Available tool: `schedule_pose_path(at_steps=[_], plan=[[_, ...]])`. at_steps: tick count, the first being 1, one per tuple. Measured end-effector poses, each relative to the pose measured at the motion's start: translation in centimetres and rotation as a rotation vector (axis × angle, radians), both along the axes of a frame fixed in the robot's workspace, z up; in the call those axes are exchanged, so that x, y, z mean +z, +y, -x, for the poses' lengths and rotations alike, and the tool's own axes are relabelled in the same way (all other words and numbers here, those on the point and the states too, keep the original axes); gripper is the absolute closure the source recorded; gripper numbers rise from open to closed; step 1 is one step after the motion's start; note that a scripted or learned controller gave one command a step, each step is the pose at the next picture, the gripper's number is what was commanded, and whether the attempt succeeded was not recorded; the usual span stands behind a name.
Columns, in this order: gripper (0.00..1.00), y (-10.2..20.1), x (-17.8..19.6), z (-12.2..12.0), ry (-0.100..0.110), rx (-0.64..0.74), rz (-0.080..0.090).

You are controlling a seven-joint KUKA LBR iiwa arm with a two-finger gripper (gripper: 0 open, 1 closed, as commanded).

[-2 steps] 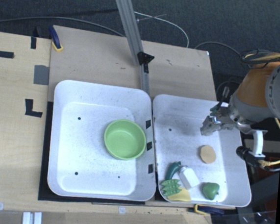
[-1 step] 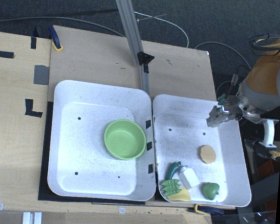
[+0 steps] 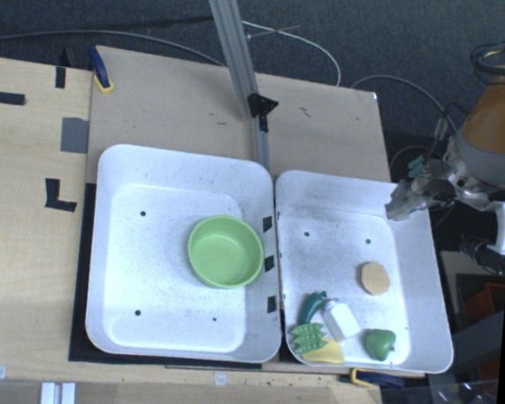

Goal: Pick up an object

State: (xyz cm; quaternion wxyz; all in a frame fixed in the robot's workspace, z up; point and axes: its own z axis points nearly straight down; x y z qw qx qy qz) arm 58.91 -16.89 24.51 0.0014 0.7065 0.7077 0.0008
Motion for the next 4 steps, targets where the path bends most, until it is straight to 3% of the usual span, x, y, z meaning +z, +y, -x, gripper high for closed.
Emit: schedule_pose_path(at_steps=[4], plan=[[1.0, 20.9, -1.3, -5.4, 0.005, 0.005, -0.002]])
